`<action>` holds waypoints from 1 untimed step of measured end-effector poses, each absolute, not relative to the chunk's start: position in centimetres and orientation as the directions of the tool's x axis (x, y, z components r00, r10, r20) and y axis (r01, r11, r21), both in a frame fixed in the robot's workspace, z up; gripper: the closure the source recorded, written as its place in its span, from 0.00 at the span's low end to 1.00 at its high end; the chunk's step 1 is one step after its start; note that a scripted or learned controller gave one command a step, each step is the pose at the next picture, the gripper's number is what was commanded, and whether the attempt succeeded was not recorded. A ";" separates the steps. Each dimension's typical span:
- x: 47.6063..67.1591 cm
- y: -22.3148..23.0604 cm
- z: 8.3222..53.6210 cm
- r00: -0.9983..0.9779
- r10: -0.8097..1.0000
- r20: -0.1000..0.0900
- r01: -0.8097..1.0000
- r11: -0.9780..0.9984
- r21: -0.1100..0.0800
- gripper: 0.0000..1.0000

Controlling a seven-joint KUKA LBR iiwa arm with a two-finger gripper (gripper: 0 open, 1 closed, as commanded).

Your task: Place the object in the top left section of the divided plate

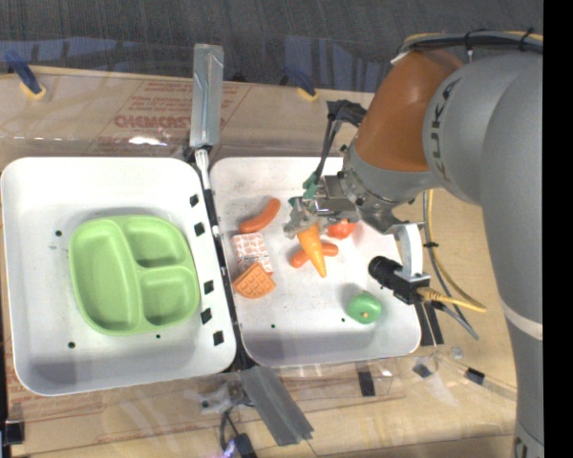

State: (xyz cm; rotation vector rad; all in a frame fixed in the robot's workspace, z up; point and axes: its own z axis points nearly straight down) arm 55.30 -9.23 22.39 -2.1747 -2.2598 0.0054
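Observation:
A light green divided plate (84, 284) lies in the left bin (29, 189), with one long section on its left and two smaller ones on its right; nothing lies in any of them. An orange toy carrot (314, 250) rests in the right bin (267, 346), thick end pointing up toward the gripper. My gripper (308, 214) hangs directly over that thick end, touching or nearly touching it. The wrist hides how the carrot sits against it.
Also in the right bin are an orange sausage (260, 216), a pink-and-white wafer (251, 247), an orange waffle piece (254, 281), a red-orange piece (341, 228) beside the carrot and a green fruit (364, 307). A raised divider (208, 218) separates the bins.

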 end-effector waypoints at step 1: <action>59.6 -1.2 19.1 -0.426 0.905 0.001 0.905 0.426 -0.002 1.00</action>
